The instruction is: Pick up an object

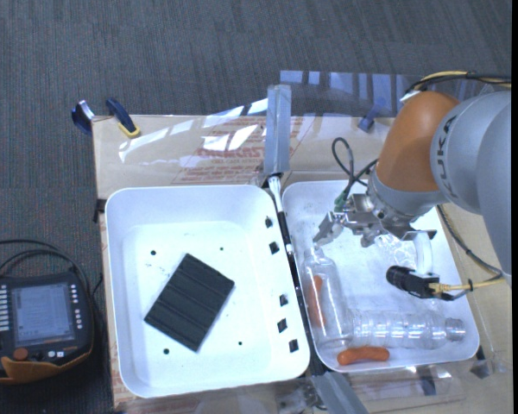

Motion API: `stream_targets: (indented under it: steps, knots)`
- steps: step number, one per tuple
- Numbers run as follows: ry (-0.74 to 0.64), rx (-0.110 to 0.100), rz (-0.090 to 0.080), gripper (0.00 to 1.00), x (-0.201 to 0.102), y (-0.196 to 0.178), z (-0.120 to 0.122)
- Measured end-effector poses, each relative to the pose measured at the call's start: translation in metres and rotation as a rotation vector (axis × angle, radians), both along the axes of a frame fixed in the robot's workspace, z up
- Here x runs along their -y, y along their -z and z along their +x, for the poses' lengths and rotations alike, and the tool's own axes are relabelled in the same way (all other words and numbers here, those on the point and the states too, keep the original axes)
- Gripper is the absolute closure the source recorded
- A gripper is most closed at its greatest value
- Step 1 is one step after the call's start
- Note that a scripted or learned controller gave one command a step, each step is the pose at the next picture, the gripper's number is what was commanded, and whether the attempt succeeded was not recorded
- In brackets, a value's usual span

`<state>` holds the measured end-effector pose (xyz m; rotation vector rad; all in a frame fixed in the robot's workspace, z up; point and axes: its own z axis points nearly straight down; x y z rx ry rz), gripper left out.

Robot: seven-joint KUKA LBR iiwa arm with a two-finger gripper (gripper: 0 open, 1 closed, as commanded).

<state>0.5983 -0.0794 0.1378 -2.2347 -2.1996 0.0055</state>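
Two shallow white bins sit side by side on the bench, the left bin (138, 222) holding one thing – a black ribbed slab (190, 302), lying flat and turned at a slant near the middle of its floor, apart from every wall. The right bin (306, 198) is more crowded. A clear plastic bottle (325, 290) lies along its left wall with an orange stick (315, 309) against or behind it; which of the two cannot be told through the clear plastic. A second clear bottle (403, 328) lies on its side along the near wall, its cap end pointing right, and an orange carrot-like piece (363, 355) rests just in front of it by the near rim. The grey arm with its orange band (423, 149) reaches in from the right, and the gripper (356, 222) hangs over the far half of the right bin, above and just beyond the top of the first bottle – whether it is open or closed cannot be told from this angle, and nothing can be seen held in it. A control pendant (39, 322) lies on the carpet left of the bench.
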Motion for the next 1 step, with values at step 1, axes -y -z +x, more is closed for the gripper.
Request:
stream_targets:
  steps: [1]
  knots:
    - [0.001, 0.002, 0.000, 0.00, -0.0007, 0.0520, 0.0045]
